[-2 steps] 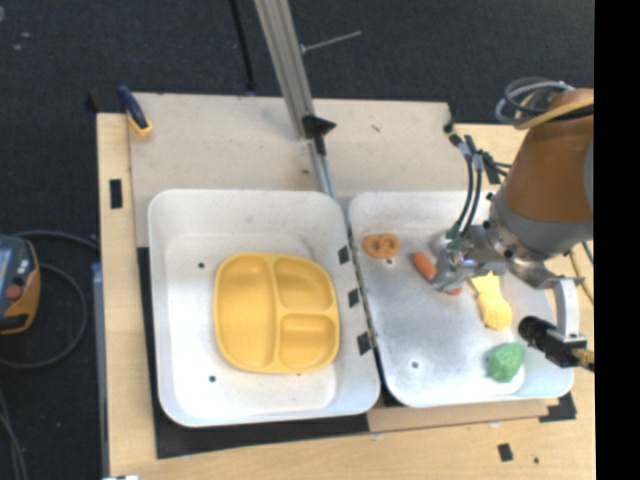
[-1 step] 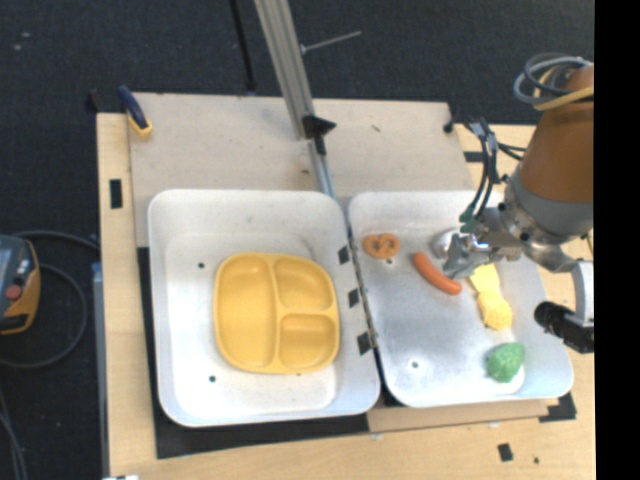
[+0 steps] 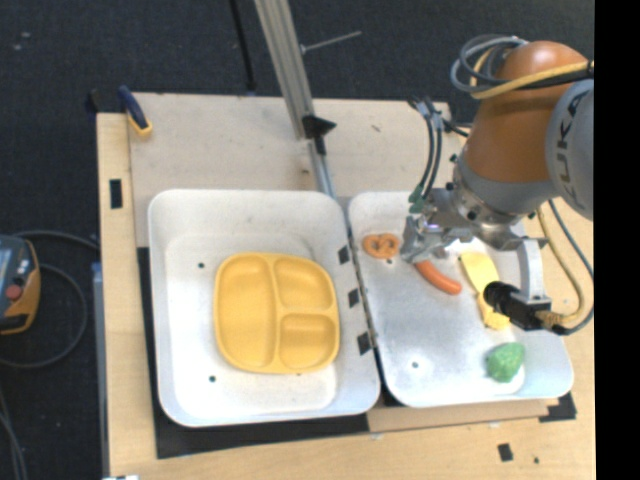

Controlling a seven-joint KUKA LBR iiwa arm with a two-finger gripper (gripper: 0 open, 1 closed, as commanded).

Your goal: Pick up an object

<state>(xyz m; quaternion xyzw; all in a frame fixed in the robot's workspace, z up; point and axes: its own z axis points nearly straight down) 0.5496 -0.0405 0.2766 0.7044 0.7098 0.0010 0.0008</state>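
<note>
Orange and small, the carrot (image 3: 438, 277) lies in the right bin (image 3: 400, 368), and we judge it is the likely target, because the gripper (image 3: 425, 240) hangs just above its upper end. From this slanted view we cannot tell the state of the hand, since the wrist hides it. In the same bin we see a pretzel-like piece (image 3: 378, 246) beside the gripper, a yellow block (image 3: 481, 273) and a green lump (image 3: 505, 361) near the lower corner. In the left bin (image 3: 180, 218) lies a yellow divided tray (image 3: 277, 311), flat
</note>
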